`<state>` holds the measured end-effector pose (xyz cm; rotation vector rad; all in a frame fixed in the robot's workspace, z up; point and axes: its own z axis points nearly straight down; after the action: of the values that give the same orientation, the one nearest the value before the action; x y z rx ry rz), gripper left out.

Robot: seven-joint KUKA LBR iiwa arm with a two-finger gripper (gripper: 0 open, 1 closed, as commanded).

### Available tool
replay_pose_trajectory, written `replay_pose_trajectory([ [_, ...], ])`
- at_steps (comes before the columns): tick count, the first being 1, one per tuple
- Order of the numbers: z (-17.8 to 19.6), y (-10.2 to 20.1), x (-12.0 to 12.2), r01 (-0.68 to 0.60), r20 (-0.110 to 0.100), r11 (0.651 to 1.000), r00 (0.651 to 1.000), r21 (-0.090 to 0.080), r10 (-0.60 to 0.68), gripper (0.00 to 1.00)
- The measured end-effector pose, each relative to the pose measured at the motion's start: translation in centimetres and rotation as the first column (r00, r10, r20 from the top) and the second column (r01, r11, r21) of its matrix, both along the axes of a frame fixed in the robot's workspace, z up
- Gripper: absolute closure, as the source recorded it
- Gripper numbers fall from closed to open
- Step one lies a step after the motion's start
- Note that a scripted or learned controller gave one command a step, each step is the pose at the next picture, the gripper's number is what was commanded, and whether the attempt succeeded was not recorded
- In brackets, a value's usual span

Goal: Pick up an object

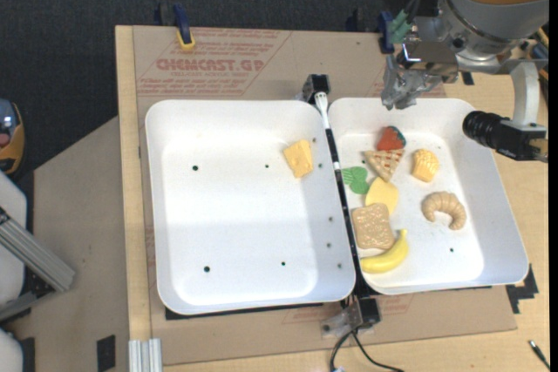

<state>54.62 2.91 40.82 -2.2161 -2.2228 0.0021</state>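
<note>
Jaws [400,100] over right bin [497,213] rim; seemingly empty; croissant [445,209] inside

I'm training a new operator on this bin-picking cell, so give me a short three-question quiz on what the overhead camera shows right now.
1. True or false: the cheese wedge lies in the left bin.
2. Which item lies nearest the front edge of the right bin? A) croissant B) banana C) corn cob
3. Fill in: the tool hangs over the ____ rim of the right bin, holding nothing visible.

Key: 1 true; 2 B; 3 back.
</note>
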Motion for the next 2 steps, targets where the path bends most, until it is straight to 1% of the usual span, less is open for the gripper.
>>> replay_pose_trajectory([
  [1, 2.0, 0.7, -0.8, 0.001, 0.009, 1.0, 1.0, -0.001, -0.001, 1.0],
  [2, 7.1, -2.0, 1.4, 0.005, 0.012, 1.0, 1.0, -0.002, -0.005, 1.0],
])
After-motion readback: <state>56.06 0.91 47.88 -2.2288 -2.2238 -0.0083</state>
